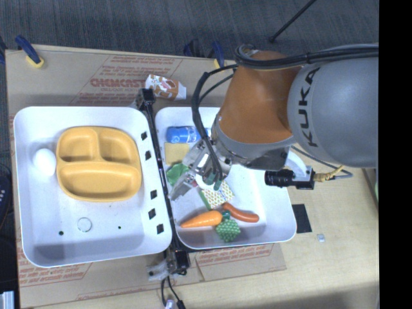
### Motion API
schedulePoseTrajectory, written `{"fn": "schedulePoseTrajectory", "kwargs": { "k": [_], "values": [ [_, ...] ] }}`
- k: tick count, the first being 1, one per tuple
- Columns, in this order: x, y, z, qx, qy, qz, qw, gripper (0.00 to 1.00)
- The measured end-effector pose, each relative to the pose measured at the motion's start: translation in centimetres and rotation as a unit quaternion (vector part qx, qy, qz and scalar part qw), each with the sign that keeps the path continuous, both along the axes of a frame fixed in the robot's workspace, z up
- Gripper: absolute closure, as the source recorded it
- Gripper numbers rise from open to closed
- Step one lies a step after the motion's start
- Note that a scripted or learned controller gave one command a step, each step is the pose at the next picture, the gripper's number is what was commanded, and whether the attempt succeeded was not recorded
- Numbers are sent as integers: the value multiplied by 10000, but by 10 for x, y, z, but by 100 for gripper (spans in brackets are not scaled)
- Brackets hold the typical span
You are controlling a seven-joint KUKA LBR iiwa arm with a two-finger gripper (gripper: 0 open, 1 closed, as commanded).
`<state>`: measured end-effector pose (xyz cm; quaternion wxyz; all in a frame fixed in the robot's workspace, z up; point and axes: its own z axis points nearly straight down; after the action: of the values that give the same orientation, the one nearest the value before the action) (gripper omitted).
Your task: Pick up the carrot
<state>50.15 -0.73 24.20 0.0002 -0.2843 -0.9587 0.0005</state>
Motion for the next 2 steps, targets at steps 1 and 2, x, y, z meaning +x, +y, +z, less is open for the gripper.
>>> {"fn": "schedulePoseTrajectory", "kwargs": {
  "k": [1, 2],
  "values": [
    [-25, 17, -51, 5, 16, 1099, 9939, 0],
    [-25, 24, -50, 6, 13, 3102, 9507, 0]
  ]
}}
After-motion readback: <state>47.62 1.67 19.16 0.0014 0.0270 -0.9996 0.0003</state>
